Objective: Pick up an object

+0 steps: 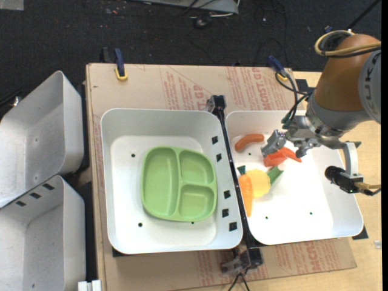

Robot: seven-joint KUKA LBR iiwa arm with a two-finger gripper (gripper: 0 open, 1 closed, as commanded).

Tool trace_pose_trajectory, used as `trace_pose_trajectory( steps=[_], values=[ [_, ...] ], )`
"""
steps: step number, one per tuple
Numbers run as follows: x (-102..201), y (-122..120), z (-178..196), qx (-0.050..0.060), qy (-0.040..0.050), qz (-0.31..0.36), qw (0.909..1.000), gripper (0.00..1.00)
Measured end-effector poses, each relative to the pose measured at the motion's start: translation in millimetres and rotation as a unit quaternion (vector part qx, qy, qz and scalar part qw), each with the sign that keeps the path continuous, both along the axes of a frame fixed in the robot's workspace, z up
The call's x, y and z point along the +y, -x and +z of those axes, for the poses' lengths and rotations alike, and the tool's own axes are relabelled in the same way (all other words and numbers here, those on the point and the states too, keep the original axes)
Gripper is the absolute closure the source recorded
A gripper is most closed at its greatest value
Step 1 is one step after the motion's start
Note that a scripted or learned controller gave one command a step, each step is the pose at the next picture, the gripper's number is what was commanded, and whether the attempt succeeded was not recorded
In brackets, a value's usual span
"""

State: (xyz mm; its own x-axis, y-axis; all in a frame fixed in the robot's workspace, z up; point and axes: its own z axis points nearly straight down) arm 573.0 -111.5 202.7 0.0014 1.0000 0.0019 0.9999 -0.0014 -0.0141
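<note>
Several toy foods lie in the right bin [339, 223]; the gripper [280, 147] hovers over its upper left, beside an orange-red piece [280, 157]; whether it pinches anything, I cannot tell.

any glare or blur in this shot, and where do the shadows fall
Camera view: even overhead light, no harsh glare on the white bins; soft shadow lies under the green plate; the toy food and gripper look slightly soft, so fine detail there is hard to read.
</note>
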Motion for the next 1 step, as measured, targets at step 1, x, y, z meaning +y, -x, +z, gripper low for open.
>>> trace_pose_trajectory(
  steps=[1],
  values=[
    [0.1, -2.9, 7.6, -0.007, 0.0007, 0.001, 1.0000, 0.00]
  ],
)
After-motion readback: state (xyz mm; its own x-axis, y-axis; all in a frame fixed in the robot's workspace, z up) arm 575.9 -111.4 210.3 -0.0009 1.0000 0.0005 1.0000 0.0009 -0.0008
